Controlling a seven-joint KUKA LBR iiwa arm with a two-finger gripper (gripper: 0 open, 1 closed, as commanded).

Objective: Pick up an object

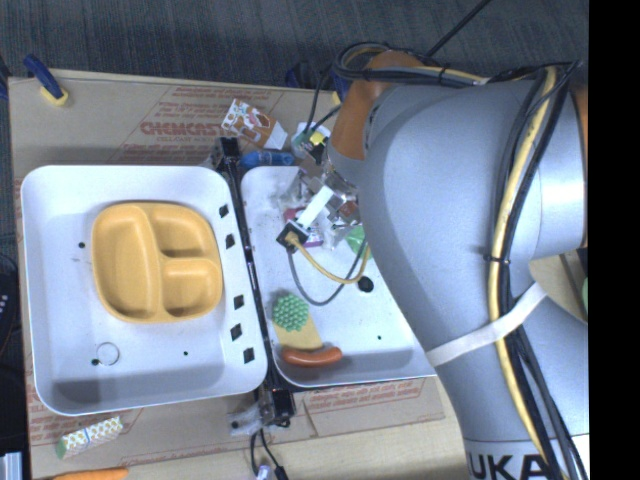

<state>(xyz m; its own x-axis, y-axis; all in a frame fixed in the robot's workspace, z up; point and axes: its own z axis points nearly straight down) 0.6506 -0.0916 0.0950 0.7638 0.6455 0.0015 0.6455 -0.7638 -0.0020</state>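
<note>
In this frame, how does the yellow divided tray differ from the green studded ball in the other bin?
The yellow divided tray is far larger than the green studded ball. The tray is a flat, rounded rectangle with compartments; the ball is round and bumpy. The tray lies alone in the middle of the left bin; the ball sits in the right bin near its front, just above a hot dog toy. Both rest on a bin floor, apart from the arm.

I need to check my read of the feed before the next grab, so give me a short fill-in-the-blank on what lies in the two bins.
1. The yellow divided tray lies in the ____ bin.
2. The green spiky ball lies in the ____ bin.
3. The hot dog lies near that bin's ____ edge.
4. The arm reaches in over the ____ bin.

Missing words: left; right; bottom; right
</note>
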